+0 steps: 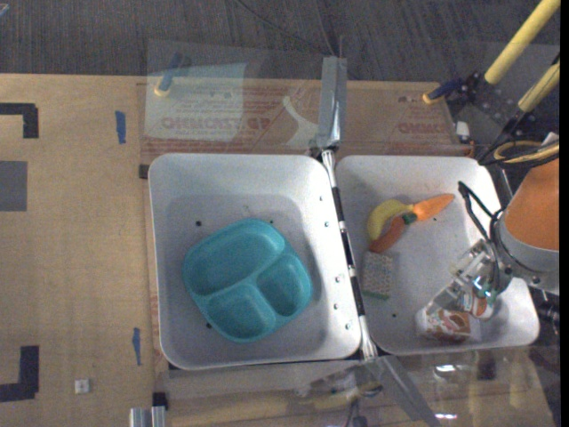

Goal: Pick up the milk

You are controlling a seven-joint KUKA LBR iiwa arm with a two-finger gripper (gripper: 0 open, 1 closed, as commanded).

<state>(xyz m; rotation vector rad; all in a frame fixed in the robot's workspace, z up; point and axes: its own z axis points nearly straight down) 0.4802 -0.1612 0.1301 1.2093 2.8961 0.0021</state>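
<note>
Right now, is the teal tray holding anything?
Empty: all three compartments of the teal tray show bare teal, lying flat in the left bin.

Bare bin floor (427, 265) is left open beside the hand (474, 278); beyond it, banana (386, 218), carrot (432, 207) and sponge (379, 276) are clustered.

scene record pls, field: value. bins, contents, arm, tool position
left bin: holds a teal divided plate
right bin: holds banana, carrot, a small grey speckled block, milk
banana/carrot: touching, at the bin's far side
milk: near front right corner, lying under the tool
arm: enters from the right, orange band visible
tool: low over the right bin, right above the milk
grasp: cannot tell if milk is held
</note>
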